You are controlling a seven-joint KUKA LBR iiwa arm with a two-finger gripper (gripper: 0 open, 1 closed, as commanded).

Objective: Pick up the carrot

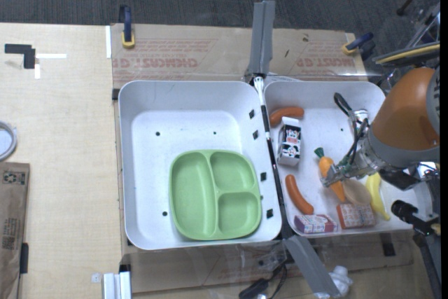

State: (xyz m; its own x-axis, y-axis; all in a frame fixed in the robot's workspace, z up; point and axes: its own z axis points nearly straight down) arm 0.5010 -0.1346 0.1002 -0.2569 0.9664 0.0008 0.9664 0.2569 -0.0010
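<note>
The carrot (pixel 326 167) is orange with a green top and lies slanted in the middle of the right bin (pixel 318 96), its top pointing to the far left. My gripper (pixel 342 172) comes in from the right and sits low over the carrot's lower half, covering part of it. The carrot seems to rest on the bin floor. The grey arm with its orange band (pixel 409 112) looms over the bin's right side.
The right bin also holds a sausage (pixel 287 113) at the back, a small milk carton (pixel 290 142), a second sausage (pixel 299 195), a banana (pixel 377 194) and two packets (pixel 315 223) (pixel 355 215) along the front. A green divided plate (pixel 213 194) lies in the left bin (pixel 140 150).
</note>
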